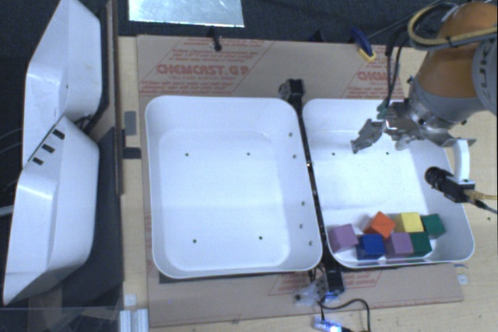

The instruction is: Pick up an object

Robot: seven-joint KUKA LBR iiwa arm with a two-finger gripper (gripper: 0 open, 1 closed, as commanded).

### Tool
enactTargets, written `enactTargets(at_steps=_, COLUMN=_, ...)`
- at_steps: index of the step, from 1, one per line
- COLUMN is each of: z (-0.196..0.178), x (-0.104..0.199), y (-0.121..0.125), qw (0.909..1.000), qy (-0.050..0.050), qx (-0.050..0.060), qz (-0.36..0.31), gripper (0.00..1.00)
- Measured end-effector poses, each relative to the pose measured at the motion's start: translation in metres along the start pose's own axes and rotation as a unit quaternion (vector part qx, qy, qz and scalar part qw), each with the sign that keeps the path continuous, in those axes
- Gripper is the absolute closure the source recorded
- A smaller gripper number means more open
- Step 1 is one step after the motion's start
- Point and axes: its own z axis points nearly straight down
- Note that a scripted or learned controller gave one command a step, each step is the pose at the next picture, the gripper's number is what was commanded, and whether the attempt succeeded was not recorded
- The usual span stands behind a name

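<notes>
Arm (447, 66) reaches in from the right, claw (366, 138) spread open, gripping nothing, above the right bin's (342, 183) far half; blocks (389, 235) cluster in its near corner.

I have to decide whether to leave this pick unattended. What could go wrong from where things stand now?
1. The blocks are packed tight in the right bin's near corner, so the gripper may find no room around one block, such as the orange block.
2. They sit against the bin wall, so a descent there could strike the rim.
3. The gripper hangs over the bin's far end, well away from the blocks; a grasp there would likely miss.
</notes>
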Motion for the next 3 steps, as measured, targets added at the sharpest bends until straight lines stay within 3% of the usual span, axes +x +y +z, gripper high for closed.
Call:
enactTargets(at_steps=1, z=-0.097, x=0.0, y=0.036, qw=1.0, qy=-0.001, qx=-0.004, qz=-0.001, gripper=0.0)
enactTargets(at_steps=2, z=-0.162, x=0.029, y=0.086, qw=1.0, qy=0.0, qx=-0.003, qz=-0.002, gripper=0.0)
enactTargets(at_steps=3, z=-0.061, x=0.024, y=0.085, qw=0.9994, qy=0.0, qx=0.004, qz=-0.035, gripper=0.0)
